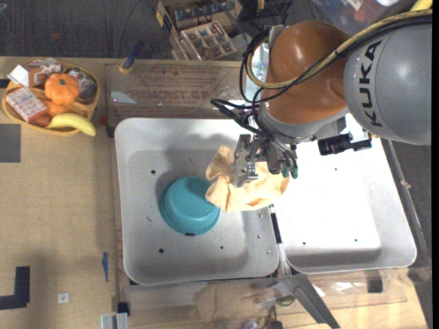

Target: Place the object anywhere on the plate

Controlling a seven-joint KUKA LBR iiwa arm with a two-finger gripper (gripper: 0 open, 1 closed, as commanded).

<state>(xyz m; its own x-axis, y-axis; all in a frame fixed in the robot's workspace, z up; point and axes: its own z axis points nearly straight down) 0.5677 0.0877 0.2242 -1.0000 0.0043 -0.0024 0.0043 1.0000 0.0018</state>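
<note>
1. Camera view, the layout: the left bin (137, 149) held a teal plate (186, 210) near its middle. A crumpled tan, cloth-like object (236, 194) lay just to the view's right of the plate. The right bin (357, 211) sat alongside. A basket of toy fruit (48, 100) stood well apart on the surface at the far left.

2. Camera view, the arm: the arm (384, 81) reached in from the right. Its wrist hung over the left bin's right half, directly above the object's upper part.

3. Camera view, the jaws: I could not tell whether they were released or clenched. The wrist and the folds of the object hid where they met, so a grasp could not be confirmed.

4. Camera view, the deciding relation: the plate lay to the view's left of the jaws and a little lower. The object's left edge seemed to touch or overlap the plate's right rim, while most of it rested off the plate toward the seam between the bins.

5. Judgement: the object had no clear long axis, being bunched. The next move probably needed only a short carry leftward, and a loose grip would likely have let the object sag or slip free.
</note>
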